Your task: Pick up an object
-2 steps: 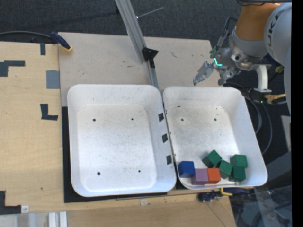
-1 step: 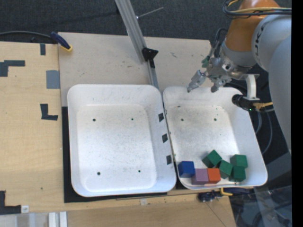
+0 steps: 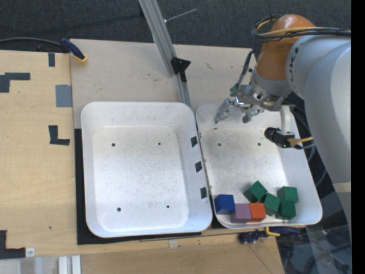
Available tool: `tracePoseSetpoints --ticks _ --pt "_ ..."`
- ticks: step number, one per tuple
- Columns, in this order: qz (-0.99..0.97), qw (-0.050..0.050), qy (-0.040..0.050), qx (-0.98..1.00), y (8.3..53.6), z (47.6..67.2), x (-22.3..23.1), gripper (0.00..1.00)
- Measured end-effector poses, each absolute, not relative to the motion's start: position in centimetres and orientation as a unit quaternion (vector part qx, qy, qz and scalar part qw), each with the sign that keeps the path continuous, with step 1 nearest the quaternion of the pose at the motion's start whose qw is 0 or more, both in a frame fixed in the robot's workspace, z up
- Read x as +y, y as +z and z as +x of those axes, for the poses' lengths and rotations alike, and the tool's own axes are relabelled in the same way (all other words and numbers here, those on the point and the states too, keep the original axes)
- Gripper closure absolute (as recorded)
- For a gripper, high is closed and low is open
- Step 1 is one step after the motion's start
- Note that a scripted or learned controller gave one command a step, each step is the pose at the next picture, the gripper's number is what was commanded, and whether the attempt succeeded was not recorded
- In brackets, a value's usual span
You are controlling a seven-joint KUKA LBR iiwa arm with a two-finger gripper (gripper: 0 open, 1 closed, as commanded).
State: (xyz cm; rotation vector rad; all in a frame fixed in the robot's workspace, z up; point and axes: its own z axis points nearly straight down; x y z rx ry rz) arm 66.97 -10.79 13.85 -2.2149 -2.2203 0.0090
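While the fingers [image 3: 234, 115] hang spread and empty over the far rim of the right bin [image 3: 239, 153], the blocks lie well apart from them at its near edge: blue cube [image 3: 224, 203], purple cube [image 3: 242, 212], orange cube [image 3: 257, 211] and green blocks [image 3: 274, 198].

Coloured blocks [image 3: 258, 201] lie clustered along the right bin's [image 3: 239, 153] near edge.

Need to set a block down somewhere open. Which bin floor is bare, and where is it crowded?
The left bin has bare floor between all its walls. In the right bin, the stretch from the gripper down to the blocks is bare. Its near edge is crowded: blue block, purple block, orange block, green blocks.
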Motion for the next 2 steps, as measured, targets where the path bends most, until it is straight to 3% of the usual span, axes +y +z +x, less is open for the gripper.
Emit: tracePoseSetpoints --ticks 1,2 --pt "-0.706 0.002 0.0028 -0.708 8.8 66.8 -10.7 0.00" --pt "-0.706 0.001 0.0010 -0.708 10.2 67.0 -10.6 1.00"
